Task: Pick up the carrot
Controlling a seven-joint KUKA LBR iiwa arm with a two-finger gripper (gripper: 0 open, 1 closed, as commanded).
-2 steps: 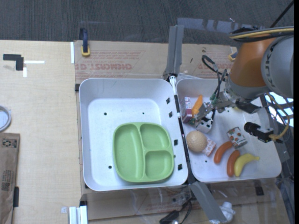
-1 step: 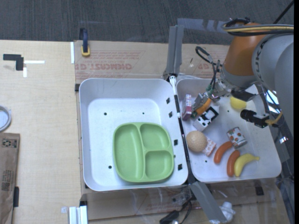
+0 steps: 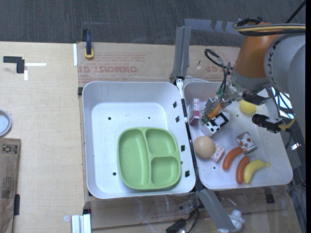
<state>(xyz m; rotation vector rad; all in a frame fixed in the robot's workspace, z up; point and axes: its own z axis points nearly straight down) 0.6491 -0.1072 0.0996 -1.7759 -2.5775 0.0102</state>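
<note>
1. A dark grey carpeted floor (image 3: 97, 8) is running across the top of the view.
2. A pale wooden worktop (image 3: 39, 130) is filling the left side.
3. A brown cardboard sheet (image 3: 126, 64) with red print is lying behind the bins.
4. A yellow-handled clamp (image 3: 87, 45) is gripping the worktop's far edge.
5. Black tape marks (image 3: 14, 62) are sitting near the left corner.

Reaches in from the right, grey arm (image 3: 291, 57) with orange band (image 3: 253, 57) bent low over the right bin (image 3: 279, 178); gripper (image 3: 214, 108) near that bin's left wall.
</note>
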